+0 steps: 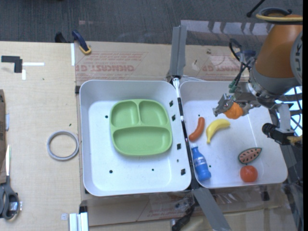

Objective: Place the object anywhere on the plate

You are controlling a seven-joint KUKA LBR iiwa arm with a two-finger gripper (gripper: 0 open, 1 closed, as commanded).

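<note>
We see the jaws of the gripper (230, 107) closed on a small orange fruit (234, 111) above the right bin (269, 177).

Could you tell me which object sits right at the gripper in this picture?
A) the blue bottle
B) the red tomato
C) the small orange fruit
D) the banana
C: the small orange fruit is right at the gripper in the right bin, while the banana lies apart below it.

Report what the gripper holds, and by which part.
The gripper appears shut on a small orange fruit, gripped at its upper left side, above the right bin.
</note>
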